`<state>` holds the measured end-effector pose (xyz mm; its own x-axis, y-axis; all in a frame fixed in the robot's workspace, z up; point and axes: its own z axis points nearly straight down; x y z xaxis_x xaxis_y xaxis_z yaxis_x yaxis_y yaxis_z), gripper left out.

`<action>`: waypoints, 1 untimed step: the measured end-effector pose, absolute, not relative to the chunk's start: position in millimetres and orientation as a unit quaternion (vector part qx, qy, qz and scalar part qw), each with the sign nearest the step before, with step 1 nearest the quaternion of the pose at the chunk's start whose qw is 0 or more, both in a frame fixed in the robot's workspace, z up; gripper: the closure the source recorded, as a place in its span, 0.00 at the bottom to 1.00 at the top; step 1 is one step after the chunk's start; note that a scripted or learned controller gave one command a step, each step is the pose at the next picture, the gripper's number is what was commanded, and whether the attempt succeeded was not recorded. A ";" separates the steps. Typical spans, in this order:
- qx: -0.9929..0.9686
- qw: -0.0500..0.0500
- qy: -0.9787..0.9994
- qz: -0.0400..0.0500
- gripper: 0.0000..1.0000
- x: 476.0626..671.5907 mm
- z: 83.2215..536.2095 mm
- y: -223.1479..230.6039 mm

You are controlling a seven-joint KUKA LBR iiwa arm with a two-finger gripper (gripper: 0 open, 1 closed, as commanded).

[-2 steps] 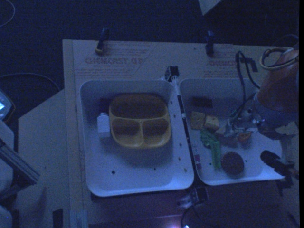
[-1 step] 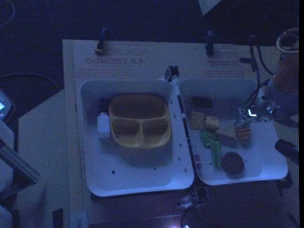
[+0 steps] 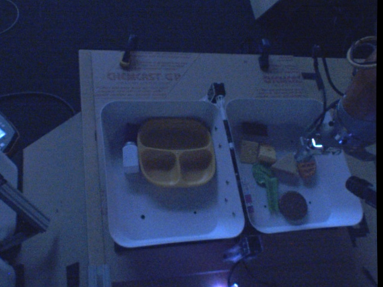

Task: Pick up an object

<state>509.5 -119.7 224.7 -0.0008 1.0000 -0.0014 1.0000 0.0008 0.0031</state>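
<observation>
As the tool [image 3: 309, 150] hangs over crowded food [image 3: 281, 166] | grip: cannot tell | risk: it may nudge neighbours and miss.

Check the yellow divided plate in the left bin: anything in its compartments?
Empty. All three compartments of the yellow plate show bare yellow floor. The small white bottle stands beside its left rim, in the left bin, not on the plate.
</observation>
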 end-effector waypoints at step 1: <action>0.705 0.002 0.709 0.002 1.00 561.0 227.9 -83.9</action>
<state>561.0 -83.9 227.9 -0.0059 1.0000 -0.0006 1.0000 0.0059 0.0060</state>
